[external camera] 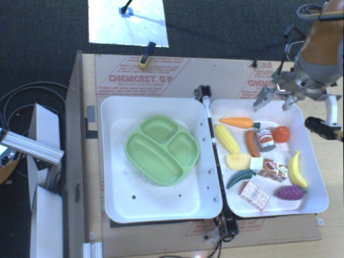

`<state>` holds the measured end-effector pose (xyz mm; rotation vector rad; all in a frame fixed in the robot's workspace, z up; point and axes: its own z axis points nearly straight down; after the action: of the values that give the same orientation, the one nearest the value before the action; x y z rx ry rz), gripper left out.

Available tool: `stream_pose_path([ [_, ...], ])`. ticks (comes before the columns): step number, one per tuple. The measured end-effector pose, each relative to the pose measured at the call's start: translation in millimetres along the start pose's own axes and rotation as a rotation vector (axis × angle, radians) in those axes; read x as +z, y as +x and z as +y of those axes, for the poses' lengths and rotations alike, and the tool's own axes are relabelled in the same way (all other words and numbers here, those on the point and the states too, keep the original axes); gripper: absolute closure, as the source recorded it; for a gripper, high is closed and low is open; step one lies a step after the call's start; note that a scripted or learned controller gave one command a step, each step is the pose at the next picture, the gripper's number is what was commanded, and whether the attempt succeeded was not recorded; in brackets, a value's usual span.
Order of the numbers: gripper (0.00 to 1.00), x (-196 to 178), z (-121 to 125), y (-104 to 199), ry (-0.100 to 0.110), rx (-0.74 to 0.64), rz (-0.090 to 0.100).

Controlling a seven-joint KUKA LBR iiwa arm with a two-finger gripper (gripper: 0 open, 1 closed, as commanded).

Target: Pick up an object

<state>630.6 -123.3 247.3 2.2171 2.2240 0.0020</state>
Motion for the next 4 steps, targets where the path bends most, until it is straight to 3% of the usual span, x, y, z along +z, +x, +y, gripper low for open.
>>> stream_pose_path([
  [1, 0.00, 105, -7, -17, 0.010, 0.004, 0.001],
  [2, 0.00, 138, -16, 6, -0.019, -0.002, -0.002],
  [3, 1.00, 136, -21, 6, -0.004, 0.000, -0.001],
  [4, 1.00, 18, -31, 25, -0.011, -0.003, -0.001],
])
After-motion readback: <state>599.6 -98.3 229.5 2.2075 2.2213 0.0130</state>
